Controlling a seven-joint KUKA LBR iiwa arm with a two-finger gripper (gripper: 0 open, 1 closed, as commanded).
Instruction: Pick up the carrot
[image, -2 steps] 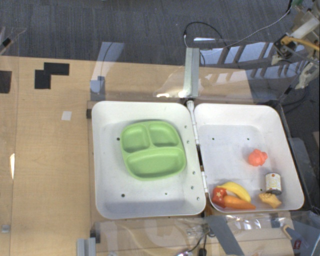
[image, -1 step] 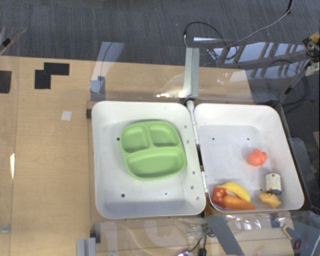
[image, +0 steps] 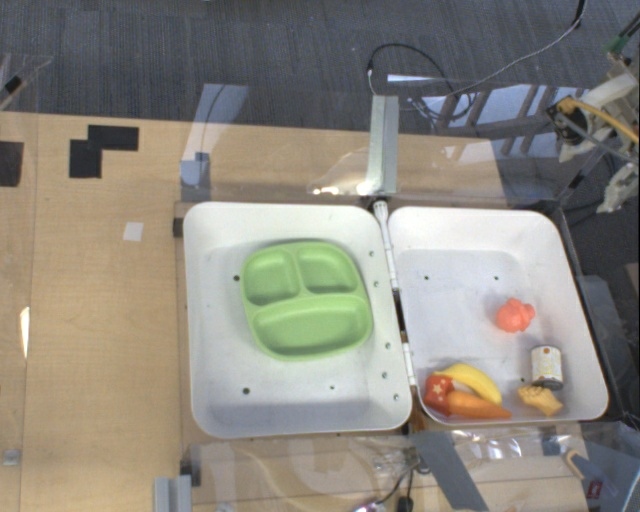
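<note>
A pale wooden tabletop (image: 90, 330) carried two shallow white bins side by side, with dark carpet beyond its far edge. The left bin (image: 215, 390) held a green divided plate (image: 305, 299). The carrot (image: 477, 405) lay in the right bin (image: 460, 250), at its near edge — long axis roughly left to right, thinner end toward the right — touching a banana (image: 474, 381) and a red item (image: 437, 388). The pincer's state could not be told.

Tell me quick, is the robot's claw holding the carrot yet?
Gripper: up at the far right, away from the bins; open or shut cannot be told. It holds nothing.
Carrot: lying in the right bin, near its front edge.
</note>
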